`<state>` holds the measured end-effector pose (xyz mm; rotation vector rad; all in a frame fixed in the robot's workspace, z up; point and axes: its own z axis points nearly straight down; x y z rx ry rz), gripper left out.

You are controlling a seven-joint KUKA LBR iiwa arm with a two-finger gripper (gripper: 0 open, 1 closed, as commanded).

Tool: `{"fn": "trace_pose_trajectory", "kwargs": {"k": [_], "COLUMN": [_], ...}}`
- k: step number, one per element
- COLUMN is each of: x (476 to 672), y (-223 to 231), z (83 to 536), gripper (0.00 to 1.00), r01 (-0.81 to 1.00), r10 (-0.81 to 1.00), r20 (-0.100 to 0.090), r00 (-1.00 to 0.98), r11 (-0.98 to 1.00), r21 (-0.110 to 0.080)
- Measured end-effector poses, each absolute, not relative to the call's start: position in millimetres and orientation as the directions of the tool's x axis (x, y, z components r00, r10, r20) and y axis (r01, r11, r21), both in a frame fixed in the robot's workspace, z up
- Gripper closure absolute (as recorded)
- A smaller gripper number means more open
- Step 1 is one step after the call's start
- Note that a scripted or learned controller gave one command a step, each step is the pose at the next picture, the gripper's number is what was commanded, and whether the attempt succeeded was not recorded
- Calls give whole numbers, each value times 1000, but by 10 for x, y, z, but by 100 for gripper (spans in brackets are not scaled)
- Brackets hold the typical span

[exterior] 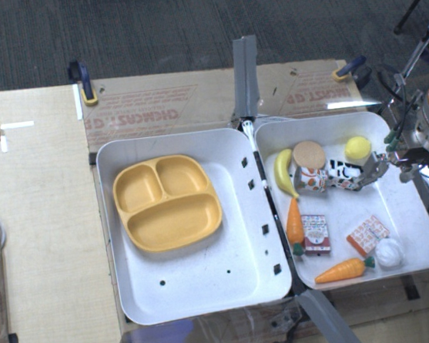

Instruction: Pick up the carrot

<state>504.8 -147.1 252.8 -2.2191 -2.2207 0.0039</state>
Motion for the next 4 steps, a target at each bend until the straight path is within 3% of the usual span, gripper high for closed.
{"fn": "trace_pose_trajectory", "kwargs": {"k": [1,2,3,4], "x": [5053,5384,4779,4781], "y": [-1476,-1832,-1654,-1101], "z": [2609,3554,2564,1747], "gripper": [100,100,100,100], "r01": [1000,987,933,912], "r10": [1000,987,933,912], "r20": [0,-2,1,1], "r00": [0,162,-359,-410], "r11": [0,-162,359,410], "r21": [-6,-2,-2,-1]}}
